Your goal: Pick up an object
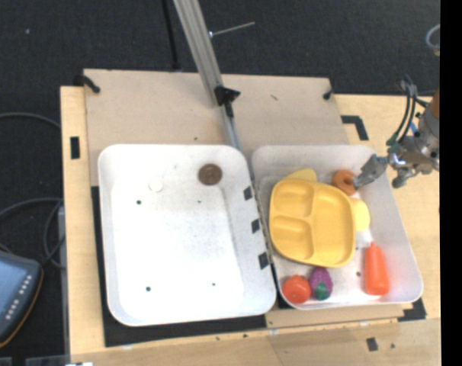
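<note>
One yellow tray (pixel 311 223) over half-hidden toys

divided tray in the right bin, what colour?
Yellow. The divided tray shows best in the camera view, lying in the right bin.

Robot lab, plywood bench (pixel 307 105), aluminium mast (pixel 197 36)

Dark carpet floor (pixel 78 29) w/ speckled texture, all round the bench. Light wood bench top (pixel 78 227), w/ a paler tan board (pixel 155 105) laid over its upper part, black corner brackets at the board's edges. Silver aluminium rail (pixel 197 33) slants down from top centre to the board. Black cables (pixel 17 204) loop on floor at left. Handheld pendant w/ dark screen, orange trim (pixel 6 292) at bottom left. Lighting even, soft shadows.
</note>
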Available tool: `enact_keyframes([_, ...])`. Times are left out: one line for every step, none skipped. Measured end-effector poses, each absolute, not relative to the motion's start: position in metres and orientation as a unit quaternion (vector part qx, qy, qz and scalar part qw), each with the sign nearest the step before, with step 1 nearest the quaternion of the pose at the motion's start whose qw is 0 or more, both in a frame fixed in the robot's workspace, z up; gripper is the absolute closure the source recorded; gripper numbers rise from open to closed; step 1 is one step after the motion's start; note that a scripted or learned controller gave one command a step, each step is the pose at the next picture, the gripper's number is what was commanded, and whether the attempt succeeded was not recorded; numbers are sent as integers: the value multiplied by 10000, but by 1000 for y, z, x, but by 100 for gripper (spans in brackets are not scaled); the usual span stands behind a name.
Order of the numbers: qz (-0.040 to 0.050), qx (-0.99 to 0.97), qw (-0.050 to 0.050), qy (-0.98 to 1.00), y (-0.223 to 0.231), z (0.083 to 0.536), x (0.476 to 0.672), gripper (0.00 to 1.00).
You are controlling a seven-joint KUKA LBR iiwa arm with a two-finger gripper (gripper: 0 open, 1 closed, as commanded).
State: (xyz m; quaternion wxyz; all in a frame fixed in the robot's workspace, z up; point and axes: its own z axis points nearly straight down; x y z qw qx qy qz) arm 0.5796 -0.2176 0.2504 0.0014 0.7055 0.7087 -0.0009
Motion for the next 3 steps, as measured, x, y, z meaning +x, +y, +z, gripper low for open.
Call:
enact_keyframes([3,7057,18,7085,-117,100,599,0])
enact_keyframes([17,7074,29,7068,-138,151,607,0])
enact_keyframes([1,7075,6,7067,-138,148,606,0])
